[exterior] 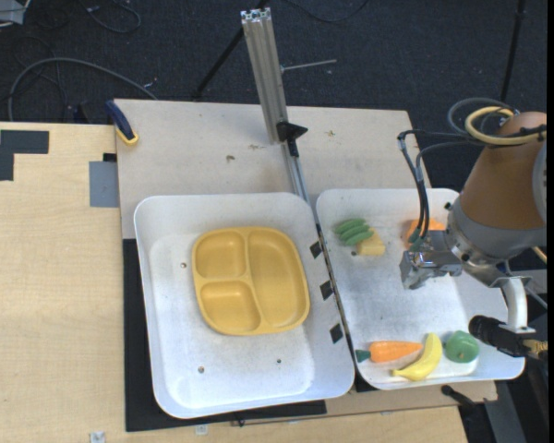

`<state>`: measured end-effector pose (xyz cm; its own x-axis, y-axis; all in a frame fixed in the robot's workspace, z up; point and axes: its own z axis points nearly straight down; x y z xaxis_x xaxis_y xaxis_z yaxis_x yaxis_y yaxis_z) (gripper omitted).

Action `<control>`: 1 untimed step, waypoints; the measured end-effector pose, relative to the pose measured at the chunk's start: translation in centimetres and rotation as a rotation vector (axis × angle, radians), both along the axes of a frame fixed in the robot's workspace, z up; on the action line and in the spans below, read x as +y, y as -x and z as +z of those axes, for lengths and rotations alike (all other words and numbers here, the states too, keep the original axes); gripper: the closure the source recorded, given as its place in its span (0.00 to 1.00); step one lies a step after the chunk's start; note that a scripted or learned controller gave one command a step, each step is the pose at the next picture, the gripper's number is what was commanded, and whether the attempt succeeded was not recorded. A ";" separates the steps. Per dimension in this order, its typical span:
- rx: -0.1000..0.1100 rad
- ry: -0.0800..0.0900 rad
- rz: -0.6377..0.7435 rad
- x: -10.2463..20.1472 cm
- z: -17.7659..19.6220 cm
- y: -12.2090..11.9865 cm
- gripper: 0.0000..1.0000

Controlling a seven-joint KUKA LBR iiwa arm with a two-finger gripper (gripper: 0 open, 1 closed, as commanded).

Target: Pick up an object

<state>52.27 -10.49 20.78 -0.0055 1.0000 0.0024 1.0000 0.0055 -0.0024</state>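
Camera view: gripper (423,271), whether released or clenched I cannot tell, hangs over the right bin (388,321) near a green toy (355,230), likely light, stiff, slick plastic, best pinched across its narrow middle

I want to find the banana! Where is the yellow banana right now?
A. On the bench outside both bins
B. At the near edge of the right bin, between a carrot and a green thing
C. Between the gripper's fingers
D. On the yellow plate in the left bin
B: the banana lies at the near edge of the right bin, with the carrot on one side and the green thing on the other.
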 end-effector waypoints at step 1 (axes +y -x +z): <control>0.000 0.000 0.000 4.7 -0.7 -2.2 1.00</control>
